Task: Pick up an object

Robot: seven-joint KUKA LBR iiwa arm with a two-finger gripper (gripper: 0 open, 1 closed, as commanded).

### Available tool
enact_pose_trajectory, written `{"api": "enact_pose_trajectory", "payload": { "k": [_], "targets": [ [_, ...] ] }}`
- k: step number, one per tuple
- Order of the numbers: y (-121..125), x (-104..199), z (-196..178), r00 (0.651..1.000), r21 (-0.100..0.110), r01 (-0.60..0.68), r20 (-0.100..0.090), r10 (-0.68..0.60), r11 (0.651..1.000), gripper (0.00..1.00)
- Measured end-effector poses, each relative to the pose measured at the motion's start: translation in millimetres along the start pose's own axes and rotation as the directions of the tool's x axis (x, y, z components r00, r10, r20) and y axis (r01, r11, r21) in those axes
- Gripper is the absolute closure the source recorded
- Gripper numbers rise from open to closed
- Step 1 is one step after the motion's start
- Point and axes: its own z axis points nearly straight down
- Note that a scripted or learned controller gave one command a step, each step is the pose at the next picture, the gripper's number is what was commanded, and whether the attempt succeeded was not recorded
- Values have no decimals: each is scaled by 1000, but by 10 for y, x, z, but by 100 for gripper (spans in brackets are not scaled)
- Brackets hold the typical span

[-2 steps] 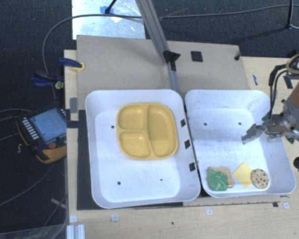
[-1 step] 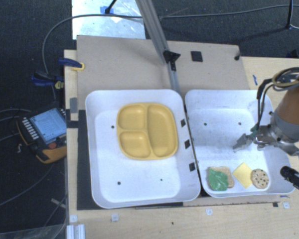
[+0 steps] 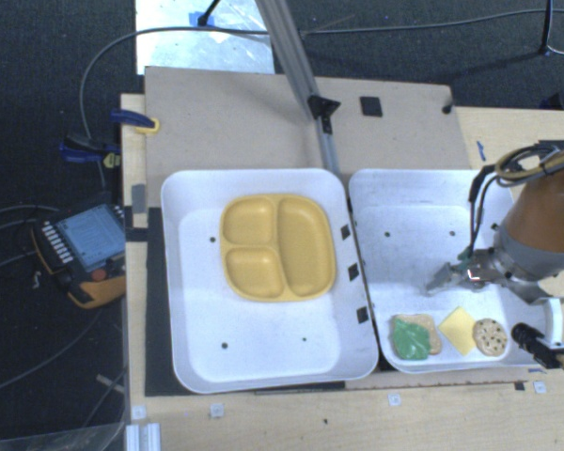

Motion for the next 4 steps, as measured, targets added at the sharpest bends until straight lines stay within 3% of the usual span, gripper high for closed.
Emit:
{"api": "enact_pose_trajectory", "payload": {
  "k": [1,4],
  "targets": [
    [24,-19,-146,1000,-9,-1,6,1,1000,100],
    [7,-87,-1915,1000,-1,4,1,-4,1000,100]
  ]
}}
